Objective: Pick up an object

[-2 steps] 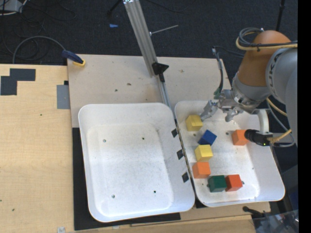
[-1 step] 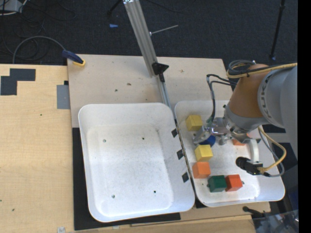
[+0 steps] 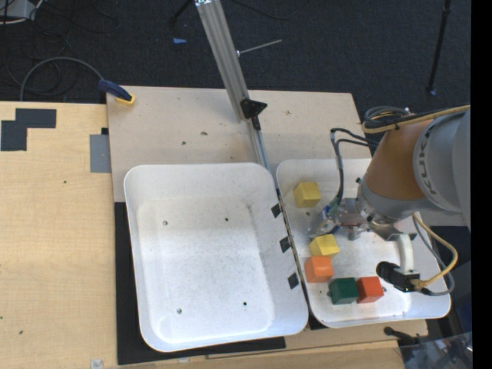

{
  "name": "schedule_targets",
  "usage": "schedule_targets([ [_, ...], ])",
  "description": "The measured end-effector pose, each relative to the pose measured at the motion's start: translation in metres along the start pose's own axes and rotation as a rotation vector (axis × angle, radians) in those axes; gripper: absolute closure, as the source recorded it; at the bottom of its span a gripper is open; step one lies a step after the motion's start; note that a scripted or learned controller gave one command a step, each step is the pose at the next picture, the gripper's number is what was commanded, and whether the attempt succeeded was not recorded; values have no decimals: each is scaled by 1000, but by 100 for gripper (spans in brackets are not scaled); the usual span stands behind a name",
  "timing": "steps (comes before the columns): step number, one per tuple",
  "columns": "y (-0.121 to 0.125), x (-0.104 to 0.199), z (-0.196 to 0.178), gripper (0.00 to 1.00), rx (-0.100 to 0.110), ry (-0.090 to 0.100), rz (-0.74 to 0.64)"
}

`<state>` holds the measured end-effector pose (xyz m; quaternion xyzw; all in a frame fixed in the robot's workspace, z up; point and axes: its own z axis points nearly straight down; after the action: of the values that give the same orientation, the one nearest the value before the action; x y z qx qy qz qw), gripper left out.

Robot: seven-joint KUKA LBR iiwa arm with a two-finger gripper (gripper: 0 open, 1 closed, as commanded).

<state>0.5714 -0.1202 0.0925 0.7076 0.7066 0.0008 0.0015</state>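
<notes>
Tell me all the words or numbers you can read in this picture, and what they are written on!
None: no word, number or sign can be read here.
The yellow blocks, orange blocks and green block have plain faces.
The two white bins carry no label.
The arm shows no brand mark clear enough to read.

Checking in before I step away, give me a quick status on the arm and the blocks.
Gripper low in right bin, among blocks; nothing seen held. Nearest: yellow block just below, another yellow block above. Orange block, green block close together.
</notes>
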Motion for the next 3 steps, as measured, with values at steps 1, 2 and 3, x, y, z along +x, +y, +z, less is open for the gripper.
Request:
schedule_targets([
  [1,-9,25,-103,0,-1,2,-4],
  [2,-7,-28,2,0,3,4,1],
  [3,-55,-4,-1,0,-2,-1,3],
])
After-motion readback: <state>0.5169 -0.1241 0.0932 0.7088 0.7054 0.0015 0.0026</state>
